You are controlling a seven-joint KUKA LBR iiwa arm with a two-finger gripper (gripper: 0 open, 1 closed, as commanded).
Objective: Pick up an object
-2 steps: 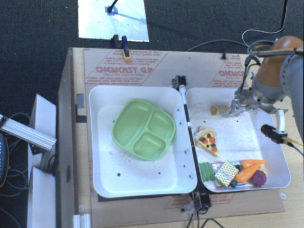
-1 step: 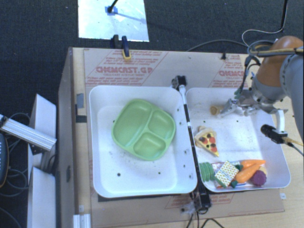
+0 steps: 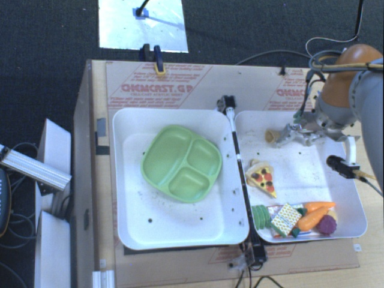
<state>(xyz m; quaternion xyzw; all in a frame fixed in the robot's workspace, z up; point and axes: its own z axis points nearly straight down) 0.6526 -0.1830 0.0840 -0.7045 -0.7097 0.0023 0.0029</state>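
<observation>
My gripper (image 3: 311, 135) hangs low over the back of the right bin (image 3: 360, 212), under the grey arm with its orange band (image 3: 354, 59). A small tan object (image 3: 271, 137) lies just left of it on the bin floor. Nearer the front, a toy pizza slice (image 3: 262, 179) lies by the bin's left wall. Along the front edge sit a green piece (image 3: 260, 215), a yellow-green checkered piece (image 3: 287, 219), an orange carrot (image 3: 312, 216) and a purple piece (image 3: 327, 224).
A green divided plate (image 3: 182, 162) lies in the left bin (image 3: 135, 221). A ridge (image 3: 239, 167) separates the two bins. Cables (image 3: 324, 44) trail behind the arm at the back right.
</observation>
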